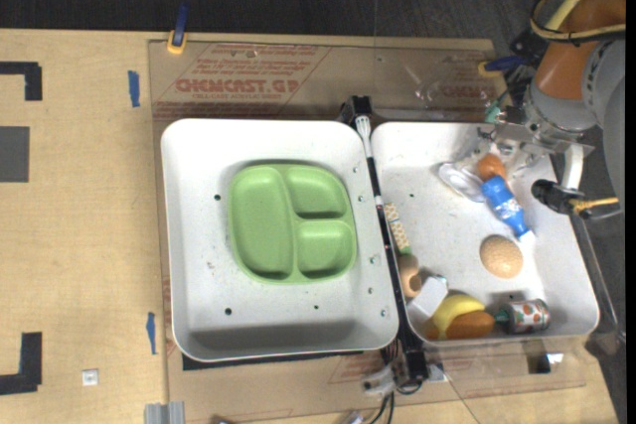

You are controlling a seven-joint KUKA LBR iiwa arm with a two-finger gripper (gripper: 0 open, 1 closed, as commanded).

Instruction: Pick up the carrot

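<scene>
Orange carrot (pixel 490 165) at gripper (pixel 494 150); two white bins (pixel 189 213)

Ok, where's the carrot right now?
The carrot is in the right bin, near its far right corner, directly under the gripper, between a clear plastic piece and the blue-labelled bottle.

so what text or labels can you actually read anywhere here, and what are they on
"CHEMCAST GP", red print, seemingly mirrored, on the clear sheet behind the bins; the finer red lines around it are too small to read.
Blue label on the plastic bottle: blurred, unreadable.
Print on the can: too small to read.
Small tag on the bench: unreadable.
</scene>
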